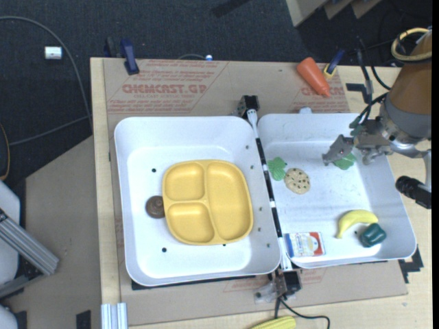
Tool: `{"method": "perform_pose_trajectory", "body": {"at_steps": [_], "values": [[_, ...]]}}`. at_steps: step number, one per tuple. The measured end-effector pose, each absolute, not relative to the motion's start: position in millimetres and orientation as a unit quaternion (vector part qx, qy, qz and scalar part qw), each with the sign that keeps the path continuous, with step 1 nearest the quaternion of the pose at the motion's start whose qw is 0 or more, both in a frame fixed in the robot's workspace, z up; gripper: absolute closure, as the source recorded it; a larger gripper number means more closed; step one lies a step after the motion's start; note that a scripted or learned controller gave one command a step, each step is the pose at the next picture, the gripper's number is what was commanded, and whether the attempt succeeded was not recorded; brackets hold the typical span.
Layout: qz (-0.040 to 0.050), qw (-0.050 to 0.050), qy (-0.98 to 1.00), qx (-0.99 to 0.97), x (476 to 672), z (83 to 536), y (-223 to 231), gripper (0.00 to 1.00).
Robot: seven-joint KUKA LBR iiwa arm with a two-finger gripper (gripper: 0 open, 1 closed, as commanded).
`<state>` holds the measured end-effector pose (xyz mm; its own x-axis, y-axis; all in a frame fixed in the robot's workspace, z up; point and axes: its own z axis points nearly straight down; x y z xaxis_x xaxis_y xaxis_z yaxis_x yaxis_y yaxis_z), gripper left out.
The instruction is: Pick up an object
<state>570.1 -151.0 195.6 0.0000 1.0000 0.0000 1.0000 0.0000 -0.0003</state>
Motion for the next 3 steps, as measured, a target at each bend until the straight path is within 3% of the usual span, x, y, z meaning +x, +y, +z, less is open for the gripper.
{"method": "perform_pose_trajectory", "body": {"at_steps": [1, 2, 3], "values": [[-0.0012, 0.002, -0.708, -0.706, 623.1, 101, -221, 0.0], [-0.0029, 0.003, -0.709, -0.705, 587.5, 85, -219, 0.0], [-0.0014, 0.0, -0.708, -0.706, 641.0, 85, -153, 0.0]]}}
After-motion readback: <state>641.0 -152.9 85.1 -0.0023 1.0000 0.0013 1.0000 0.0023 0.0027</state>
